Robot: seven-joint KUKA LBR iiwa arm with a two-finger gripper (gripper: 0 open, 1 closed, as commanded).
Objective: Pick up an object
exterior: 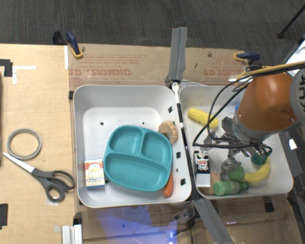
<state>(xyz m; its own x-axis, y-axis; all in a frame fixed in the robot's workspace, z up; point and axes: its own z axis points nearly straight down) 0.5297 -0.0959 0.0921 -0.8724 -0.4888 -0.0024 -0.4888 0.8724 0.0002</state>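
Your two-finger gripper [232,165] hangs low in the right white bin [282,186], just above the green plastic bottle [229,187] beside a yellow banana [259,173]. You cannot tell how its pincer stands; the bottle lies on the bin floor.

Green bottle [229,187] on its side beside banana [259,173], right bin's near corner

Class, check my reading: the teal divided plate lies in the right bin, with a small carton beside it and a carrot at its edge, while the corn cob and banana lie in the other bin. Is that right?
Not quite. The camera view shows the teal divided plate in the left bin, not the right. The rest stands: the small carton lies beside it, the carrot at its edge, and the corn cob and banana lie in the other bin.
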